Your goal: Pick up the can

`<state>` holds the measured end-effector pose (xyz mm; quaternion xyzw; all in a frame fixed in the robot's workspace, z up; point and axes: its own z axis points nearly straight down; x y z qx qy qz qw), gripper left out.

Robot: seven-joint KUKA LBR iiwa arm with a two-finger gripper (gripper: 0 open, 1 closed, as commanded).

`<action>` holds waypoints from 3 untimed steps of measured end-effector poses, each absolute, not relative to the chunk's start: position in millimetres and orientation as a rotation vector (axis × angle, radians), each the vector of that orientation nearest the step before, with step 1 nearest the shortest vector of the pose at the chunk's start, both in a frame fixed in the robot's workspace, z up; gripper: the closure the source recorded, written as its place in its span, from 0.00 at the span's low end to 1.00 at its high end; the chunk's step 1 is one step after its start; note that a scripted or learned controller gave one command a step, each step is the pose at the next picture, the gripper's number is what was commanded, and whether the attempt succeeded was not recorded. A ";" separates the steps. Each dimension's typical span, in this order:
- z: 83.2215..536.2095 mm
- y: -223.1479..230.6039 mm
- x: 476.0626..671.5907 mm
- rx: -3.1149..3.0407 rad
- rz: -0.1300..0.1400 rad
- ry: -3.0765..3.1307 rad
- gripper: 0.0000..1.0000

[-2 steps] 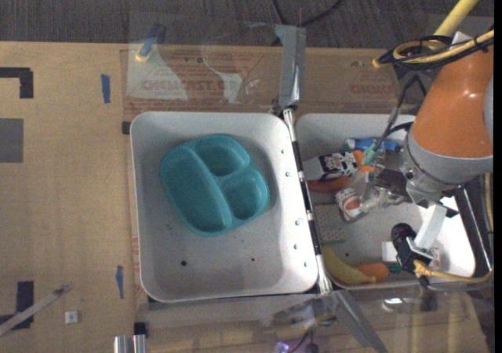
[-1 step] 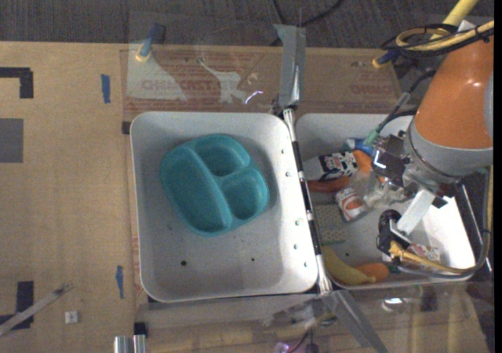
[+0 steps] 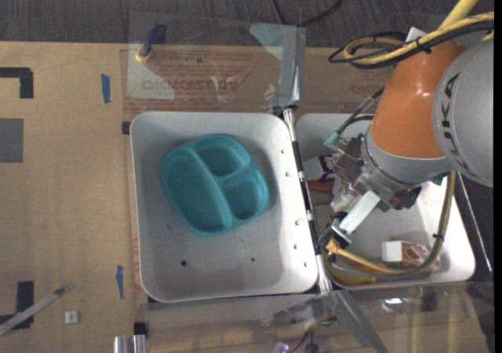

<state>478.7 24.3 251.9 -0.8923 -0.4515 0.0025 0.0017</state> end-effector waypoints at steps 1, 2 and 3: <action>183.4 -6.0 483.3 -2.832 0.006 -1.354 1.00; 224.4 28.2 516.6 -3.016 0.004 -0.878 1.00; 329.7 -6.0 479.6 -2.910 0.004 -1.185 1.00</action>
